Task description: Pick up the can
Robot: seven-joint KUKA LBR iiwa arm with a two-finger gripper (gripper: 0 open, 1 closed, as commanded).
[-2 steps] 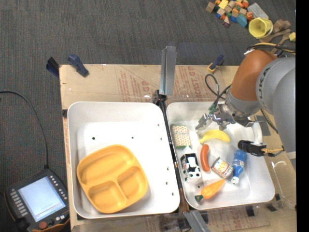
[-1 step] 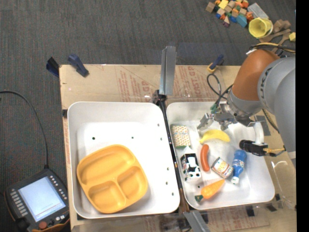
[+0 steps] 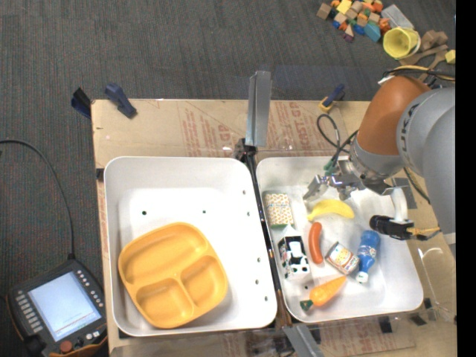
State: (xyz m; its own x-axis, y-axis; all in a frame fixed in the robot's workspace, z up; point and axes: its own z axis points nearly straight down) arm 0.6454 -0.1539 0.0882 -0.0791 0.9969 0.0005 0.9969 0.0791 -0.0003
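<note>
Gripper [image 3: 321, 188], fingers spread and empty, poised over the right bin [image 3: 401, 292] beside the banana [image 3: 332, 210], the can [image 3: 341, 258] lying on its side at five o'clock (between sausage [image 3: 316, 242] and blue bottle [image 3: 367, 254]), so reach appears incomplete.

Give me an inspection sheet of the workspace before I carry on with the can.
Surface: two white bins side by side on a cardboard-topped bench.
Job's thing: can lying in the right bin, untouched.
Clutter: banana, sausage, carrot, blue bottle, cow carton, patterned box; yellow tray in the left bin.
Claw: above the banana, holding nothing.
Cables: black loops by the wrist.
Surroundings: handheld controller, toy blocks, yellow cup on carpet.
</note>
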